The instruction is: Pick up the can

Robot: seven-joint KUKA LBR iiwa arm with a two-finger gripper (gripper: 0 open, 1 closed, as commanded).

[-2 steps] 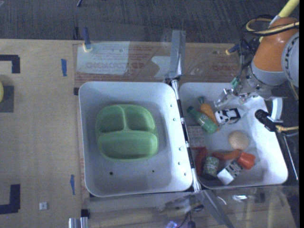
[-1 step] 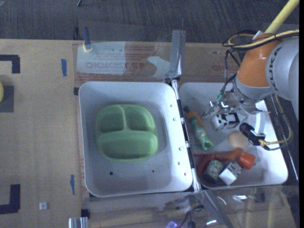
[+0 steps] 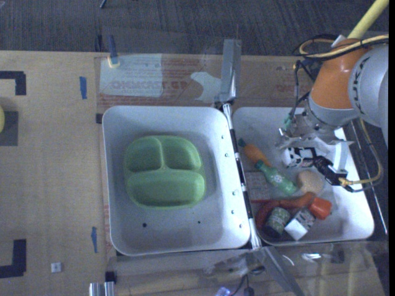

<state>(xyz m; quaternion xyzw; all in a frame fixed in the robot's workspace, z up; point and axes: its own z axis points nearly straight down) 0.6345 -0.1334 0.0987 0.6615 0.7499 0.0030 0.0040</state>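
Nearest the lens, my grey arm [image 3: 364,85] bears lettering I can't read. Left bin [image 3: 117,128] holds a green divided tray [image 3: 165,171]. Right bin [image 3: 364,224] holds the can [image 3: 279,218] at its near side, label illegible. My gripper [image 3: 300,145]: grip state unclear.

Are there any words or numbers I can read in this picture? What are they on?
"KUKA", partly visible, on the grey robot arm.
Reddish print on the clear plastic sheet behind the bins: too blurred to read.
Label on the small green bottle: too small to read.
Label on the dark round can: too small to read.
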